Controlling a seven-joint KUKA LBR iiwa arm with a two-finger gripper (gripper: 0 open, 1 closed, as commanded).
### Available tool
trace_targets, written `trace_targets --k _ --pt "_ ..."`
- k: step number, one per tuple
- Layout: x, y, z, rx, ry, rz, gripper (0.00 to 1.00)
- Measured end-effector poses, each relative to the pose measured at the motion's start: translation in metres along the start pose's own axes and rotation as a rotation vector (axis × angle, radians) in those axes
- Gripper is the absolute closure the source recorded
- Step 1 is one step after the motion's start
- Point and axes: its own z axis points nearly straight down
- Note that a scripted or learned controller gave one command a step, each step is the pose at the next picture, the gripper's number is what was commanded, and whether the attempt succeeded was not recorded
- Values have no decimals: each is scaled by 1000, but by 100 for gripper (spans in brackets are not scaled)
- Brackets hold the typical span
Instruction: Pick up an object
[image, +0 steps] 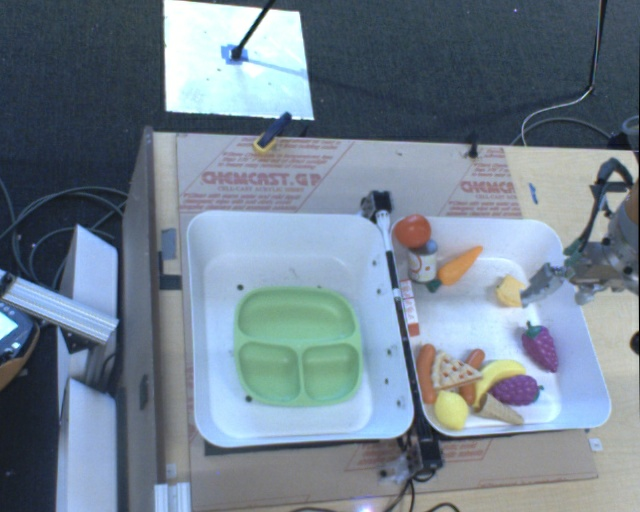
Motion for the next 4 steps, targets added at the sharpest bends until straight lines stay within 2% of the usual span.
trace_targets --k 1,2,3,4 --pt "-5 45 146 5 2 0 0" --pt "24 147 101 -5 0 -2 0" --pt "21 134 162 1 0 1 0" --pt "21 136 149 -4 -1 -2 100"
